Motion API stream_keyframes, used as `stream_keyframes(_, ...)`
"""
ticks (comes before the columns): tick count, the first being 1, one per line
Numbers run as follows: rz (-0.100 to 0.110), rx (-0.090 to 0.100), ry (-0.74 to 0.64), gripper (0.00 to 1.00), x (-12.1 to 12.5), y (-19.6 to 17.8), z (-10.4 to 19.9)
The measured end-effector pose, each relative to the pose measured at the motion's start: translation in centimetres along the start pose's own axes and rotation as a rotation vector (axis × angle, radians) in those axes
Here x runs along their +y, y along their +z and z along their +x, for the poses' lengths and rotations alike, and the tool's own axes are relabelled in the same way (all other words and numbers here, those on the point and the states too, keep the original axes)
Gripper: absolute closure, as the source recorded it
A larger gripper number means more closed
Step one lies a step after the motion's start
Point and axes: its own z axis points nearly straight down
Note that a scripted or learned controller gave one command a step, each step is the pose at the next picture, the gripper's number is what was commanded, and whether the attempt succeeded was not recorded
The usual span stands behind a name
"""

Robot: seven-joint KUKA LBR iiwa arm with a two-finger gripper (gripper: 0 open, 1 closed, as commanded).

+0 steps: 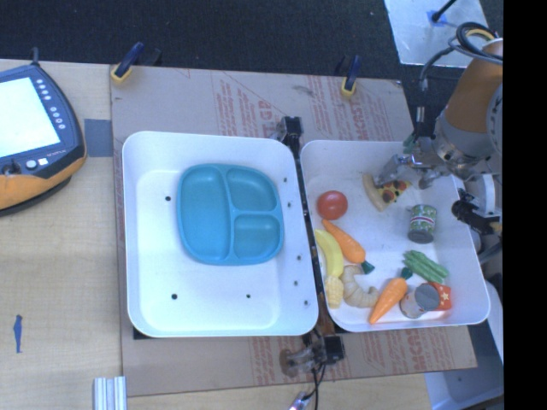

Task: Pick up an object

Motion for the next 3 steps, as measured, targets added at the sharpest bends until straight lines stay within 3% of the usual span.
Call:
stream_keyframes(1, 0.001, 0.007, -0.006, 1.0, 0.2, -1.3, 0.3)
stream_keyframes(2, 0.004, 0.0, 0.001, 1.0, -6.5, -4.6, 0.8)
stream_keyframes(3, 0.005, 0.0, 0.0, 1.0, -9.7, -3.9, 1.3)
